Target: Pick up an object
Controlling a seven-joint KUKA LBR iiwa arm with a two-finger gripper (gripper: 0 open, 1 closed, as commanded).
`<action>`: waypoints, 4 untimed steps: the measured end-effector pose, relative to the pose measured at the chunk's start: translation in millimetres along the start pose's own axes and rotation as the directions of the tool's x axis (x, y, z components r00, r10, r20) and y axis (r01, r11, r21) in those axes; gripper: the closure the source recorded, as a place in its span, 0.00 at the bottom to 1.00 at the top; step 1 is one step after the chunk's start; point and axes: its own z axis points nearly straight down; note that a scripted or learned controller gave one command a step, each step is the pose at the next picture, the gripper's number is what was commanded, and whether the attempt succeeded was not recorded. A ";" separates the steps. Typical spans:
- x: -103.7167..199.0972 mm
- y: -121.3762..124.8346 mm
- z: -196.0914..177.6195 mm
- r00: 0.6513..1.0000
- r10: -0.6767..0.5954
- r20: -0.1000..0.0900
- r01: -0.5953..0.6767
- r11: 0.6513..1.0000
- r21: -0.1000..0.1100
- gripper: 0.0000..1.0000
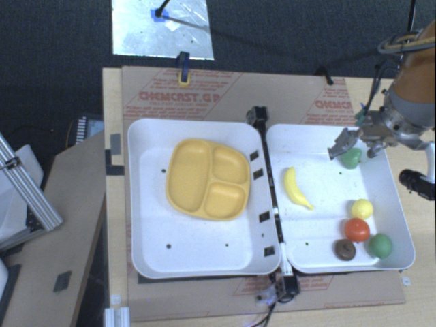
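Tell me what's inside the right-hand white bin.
The right bin holds a banana, yellow ball, red-orange fruit, brown item, green ball and a green item partly covered by the gripper.

Two white bins side by side on bench. Left bin (146, 251) holds a yellow divided plate (208, 178), three compartments. Right bin (310, 261) holds a banana (297, 189) near its left side, a yellow ball (362, 208), a red-orange fruit (356, 229) just below it, a brown round piece (345, 249) and a green ball (380, 244) at the near right corner. Gripper (357, 144) sits over the far right part of the right bin, fingers spread, a green object (351, 159) right under it, not visibly clamped.
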 end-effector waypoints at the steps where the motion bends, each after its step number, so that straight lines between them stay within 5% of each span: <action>1: 0.3 2.2 -6.4 1.000 -0.002 0.002 0.002 1.000 -0.011 0.00; 4: -4.3 -6.6 163.9 1.000 0.001 0.001 -0.001 1.000 -0.008 0.00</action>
